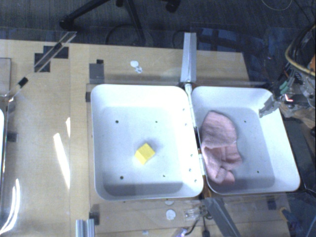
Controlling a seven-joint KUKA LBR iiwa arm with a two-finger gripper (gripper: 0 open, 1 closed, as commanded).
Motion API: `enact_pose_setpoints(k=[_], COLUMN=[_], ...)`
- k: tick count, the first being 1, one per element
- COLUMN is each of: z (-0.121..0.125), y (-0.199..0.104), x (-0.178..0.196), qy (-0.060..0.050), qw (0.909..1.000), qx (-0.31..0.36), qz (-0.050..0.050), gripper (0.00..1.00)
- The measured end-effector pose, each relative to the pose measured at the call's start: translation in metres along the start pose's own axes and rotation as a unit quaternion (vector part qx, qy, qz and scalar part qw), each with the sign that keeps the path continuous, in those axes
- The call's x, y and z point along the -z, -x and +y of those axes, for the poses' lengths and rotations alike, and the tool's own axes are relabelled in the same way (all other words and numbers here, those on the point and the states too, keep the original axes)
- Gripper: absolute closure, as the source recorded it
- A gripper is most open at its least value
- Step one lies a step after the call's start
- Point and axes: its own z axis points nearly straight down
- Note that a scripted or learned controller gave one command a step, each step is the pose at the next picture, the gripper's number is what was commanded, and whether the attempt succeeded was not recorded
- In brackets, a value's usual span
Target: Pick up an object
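Note:
A small yellow block (144, 154) lies in the left white bin (108, 102), a little below its middle. A crumpled pink cloth (219, 146) rests in the right white bin (276, 172), against its left wall. The arm comes in at the right edge of the view, and the grey tip of my gripper (268, 106) hangs over the right bin's upper right corner. It is well apart from the cloth and far from the block. Nothing shows in the gripper.
A metal divider post (188, 58) stands behind the seam between the bins. Cables and arm hardware (298, 90) crowd the right edge. The wooden bench (44, 132) stretches to the left, and a chair base (123, 4) stands on the floor behind.

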Motion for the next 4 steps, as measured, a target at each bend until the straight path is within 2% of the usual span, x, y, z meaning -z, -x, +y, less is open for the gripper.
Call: enact_pose_setpoints(k=[1, 2, 3, 4], z=[0.004, 0.004, 0.005, 0.056], y=[-0.029, -0.029, -0.031, -0.053], x=[-0.141, -0.141, -0.131, -0.031], qy=[0.001, 0.001, 0.003, 0.002], qw=[0.9989, 0.9989, 0.9989, 0.9878], qx=[0.047, 0.047, 0.048, 0.156], qz=[0.0, 0.0, 0.0, -0.001], gripper=[0.0, 0.0, 1.0, 1.0])
